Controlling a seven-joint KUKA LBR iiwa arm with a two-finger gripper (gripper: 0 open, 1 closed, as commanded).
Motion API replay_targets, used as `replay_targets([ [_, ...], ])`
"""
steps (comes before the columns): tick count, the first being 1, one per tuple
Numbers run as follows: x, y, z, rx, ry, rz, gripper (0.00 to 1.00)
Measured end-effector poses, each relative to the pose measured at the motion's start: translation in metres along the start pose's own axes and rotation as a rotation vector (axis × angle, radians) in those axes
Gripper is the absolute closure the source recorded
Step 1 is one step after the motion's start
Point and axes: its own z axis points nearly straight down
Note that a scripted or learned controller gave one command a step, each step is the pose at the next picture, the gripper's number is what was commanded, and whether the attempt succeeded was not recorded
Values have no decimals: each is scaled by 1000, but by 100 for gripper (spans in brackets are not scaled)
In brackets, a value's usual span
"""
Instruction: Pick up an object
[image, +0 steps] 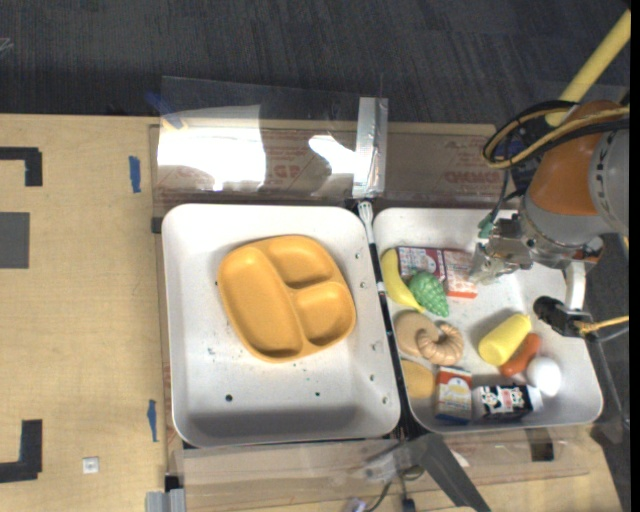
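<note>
The right white bin (590, 395) holds several small items. Among them are a yellow banana (396, 285), a green bumpy piece (431, 294), a flat printed packet (424, 262), a tan pastry-like piece (440, 343), a yellow block (504, 337), an orange-red piece (522, 356), a white egg-like ball (545, 376), a black-and-white carton (503, 400) and a small red-topped box (453, 392). My gripper (488, 262) hangs over the bin's upper middle, just right of the packet and above the yellow block. Nothing can be seen held in it.
The left white bin (190, 330) carries an orange divided plate (287, 295). A clear plastic sheet and a taped cardboard wall (300, 155) stand behind the bins. The arm's orange band (565, 185) and cables (520, 135) hang over the right bin's far right corner.
</note>
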Motion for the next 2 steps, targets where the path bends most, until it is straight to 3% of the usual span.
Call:
replay_targets([
  [1, 10, -6, 16, -20, -2, 257, 100],
  [2, 23, -28, -147, -7, -1, -293, 100],
])
